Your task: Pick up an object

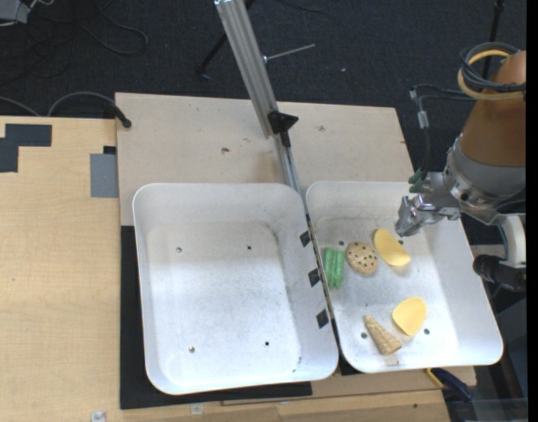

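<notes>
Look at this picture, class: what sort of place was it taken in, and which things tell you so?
Probably a robotics lab: a grey arm reaches over two white bins on a bench, with toy food pieces in one and cables on the dark floor.

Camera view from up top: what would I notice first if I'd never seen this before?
Probably the big grey arm with its orange band, reaching in from the right, its gripper just above a yellow chip in the right bin. Next, the little cluster there: a green piece, a spotted cookie, a cone.
</notes>
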Motion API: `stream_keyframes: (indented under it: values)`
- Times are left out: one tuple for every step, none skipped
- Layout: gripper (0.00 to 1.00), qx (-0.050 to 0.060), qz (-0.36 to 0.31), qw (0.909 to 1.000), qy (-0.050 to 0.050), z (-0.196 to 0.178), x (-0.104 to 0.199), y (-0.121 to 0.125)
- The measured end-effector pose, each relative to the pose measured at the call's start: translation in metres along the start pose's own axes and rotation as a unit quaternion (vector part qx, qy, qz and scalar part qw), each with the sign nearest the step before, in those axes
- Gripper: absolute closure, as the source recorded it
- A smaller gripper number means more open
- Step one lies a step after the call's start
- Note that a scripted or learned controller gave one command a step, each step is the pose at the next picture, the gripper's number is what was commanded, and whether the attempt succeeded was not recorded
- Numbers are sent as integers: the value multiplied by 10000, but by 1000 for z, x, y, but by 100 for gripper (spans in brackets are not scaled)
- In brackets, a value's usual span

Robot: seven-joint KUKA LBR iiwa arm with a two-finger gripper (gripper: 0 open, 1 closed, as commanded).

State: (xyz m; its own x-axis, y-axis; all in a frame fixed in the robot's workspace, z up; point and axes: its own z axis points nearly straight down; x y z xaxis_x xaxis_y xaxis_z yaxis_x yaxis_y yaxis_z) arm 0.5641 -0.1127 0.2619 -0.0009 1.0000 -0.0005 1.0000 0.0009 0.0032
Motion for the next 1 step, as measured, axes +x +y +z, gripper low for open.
stream_keyframes:
  values:
    - [100,38,-11,10000,13,11,44,6]
